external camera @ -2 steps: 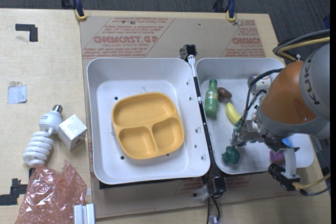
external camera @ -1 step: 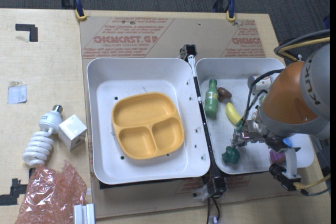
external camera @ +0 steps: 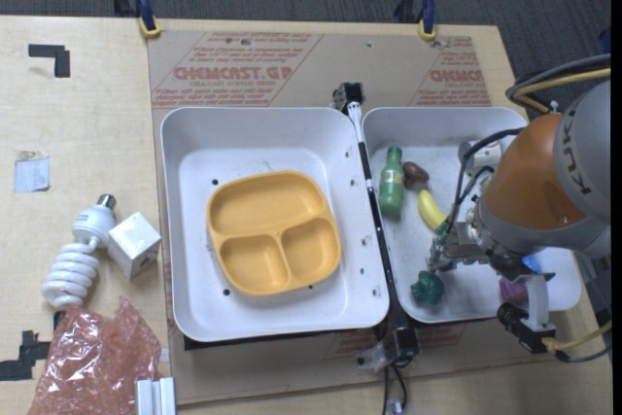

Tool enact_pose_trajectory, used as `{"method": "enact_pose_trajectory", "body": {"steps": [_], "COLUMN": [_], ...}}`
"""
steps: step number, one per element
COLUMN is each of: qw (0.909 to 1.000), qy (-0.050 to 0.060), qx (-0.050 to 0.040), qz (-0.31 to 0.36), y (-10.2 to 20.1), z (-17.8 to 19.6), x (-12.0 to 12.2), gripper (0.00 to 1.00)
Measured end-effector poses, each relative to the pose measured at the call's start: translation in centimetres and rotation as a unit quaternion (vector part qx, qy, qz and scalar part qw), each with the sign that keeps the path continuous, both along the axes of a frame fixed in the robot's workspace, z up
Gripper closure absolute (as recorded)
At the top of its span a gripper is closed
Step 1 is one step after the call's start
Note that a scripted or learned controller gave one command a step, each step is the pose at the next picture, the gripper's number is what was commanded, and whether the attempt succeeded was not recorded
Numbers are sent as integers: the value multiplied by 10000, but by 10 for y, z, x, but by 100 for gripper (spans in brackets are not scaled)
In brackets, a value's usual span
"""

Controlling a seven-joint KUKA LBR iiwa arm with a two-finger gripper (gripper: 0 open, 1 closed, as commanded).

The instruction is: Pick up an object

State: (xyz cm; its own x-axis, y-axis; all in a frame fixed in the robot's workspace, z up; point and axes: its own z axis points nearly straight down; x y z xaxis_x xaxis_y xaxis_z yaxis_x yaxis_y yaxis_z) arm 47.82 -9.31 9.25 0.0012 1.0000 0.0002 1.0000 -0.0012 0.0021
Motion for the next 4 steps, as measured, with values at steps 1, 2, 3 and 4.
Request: {"method": "enact_pose_trajectory", "body": {"steps": [1,2,3,4], "qw": [10000,10000,10000,10000], "qy": [2,3,2,-1], "qx": [1,1,2,1], "qz": [0,0,0,-1], "y": [-1,-1,0,1], "z": [0,0,0,0], "x": [0,0,0,0], "gripper": [0,0,0,0]}}
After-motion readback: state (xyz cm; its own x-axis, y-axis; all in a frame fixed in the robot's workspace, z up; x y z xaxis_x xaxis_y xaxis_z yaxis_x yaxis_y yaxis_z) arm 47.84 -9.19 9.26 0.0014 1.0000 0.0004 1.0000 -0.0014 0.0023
